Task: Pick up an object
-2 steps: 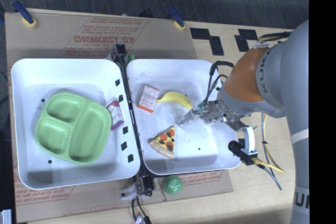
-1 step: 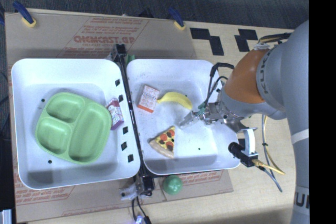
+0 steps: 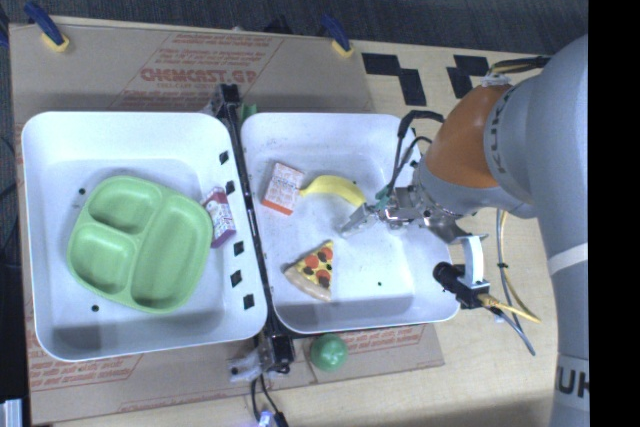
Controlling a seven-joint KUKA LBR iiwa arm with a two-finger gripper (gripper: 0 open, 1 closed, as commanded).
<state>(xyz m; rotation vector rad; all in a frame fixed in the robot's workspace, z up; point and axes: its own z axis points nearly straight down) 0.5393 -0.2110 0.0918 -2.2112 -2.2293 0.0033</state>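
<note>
One curved yellow plastic banana (image 3: 333, 188) lies mid-frame in the right white bin (image 3: 400, 307), long axis running left-right, touching the gripper (image 3: 357, 218) (fingers' spread: cannot tell) at its lower-right end.

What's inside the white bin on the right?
The right bin holds a banana, a pizza slice, a small carton and the claw. The arm hides its right side.

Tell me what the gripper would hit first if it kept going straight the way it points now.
Most likely the banana. The gripper points left and slightly up in the right bin, with the banana's near end right ahead of it. Its height above the bin floor is unclear, so it might pass over.
</note>
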